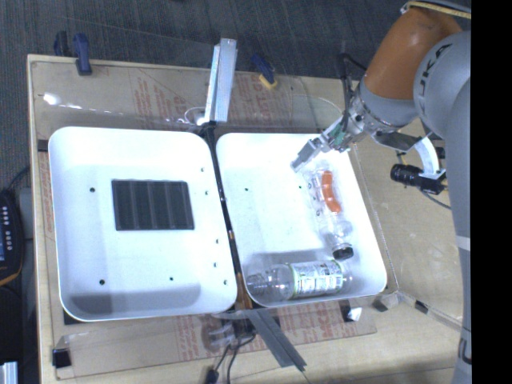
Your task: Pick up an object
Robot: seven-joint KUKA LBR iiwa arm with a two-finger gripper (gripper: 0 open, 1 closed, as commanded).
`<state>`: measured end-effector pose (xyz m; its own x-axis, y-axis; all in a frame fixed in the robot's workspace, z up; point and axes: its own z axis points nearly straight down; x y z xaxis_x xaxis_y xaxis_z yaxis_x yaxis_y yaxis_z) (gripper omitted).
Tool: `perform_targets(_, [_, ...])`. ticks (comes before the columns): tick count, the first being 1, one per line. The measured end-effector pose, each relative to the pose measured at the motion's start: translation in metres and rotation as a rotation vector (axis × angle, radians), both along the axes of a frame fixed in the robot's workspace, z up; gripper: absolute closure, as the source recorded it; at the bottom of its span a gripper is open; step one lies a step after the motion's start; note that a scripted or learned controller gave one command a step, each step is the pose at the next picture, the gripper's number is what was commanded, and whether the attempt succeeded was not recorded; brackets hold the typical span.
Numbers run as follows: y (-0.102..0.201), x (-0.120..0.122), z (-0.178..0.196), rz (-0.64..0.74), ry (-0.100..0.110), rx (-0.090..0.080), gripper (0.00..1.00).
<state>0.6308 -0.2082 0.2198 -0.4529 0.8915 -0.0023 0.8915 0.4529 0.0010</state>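
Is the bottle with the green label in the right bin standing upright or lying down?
Lying down: the bottle rests on its side along the right bin's near wall.

This is a robotics lab or test cell rather than a home or shop: a grey industrial arm [444, 70] with an orange band reaches over a plywood tabletop [416, 262] that stands on dark carpet. Two shallow white bins [72, 214] sit side by side on it, held in a fixed layout, and blue clamps [82, 52] grip the board's far edge (one more sits near the middle). Loose cables [220, 358] trail off the near edge.
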Motion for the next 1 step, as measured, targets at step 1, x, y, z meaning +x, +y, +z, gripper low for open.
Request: perform_targets(1, [0.0006, 0.0122, -0.0391, 0.102, 0.004, 0.002, 0.0])
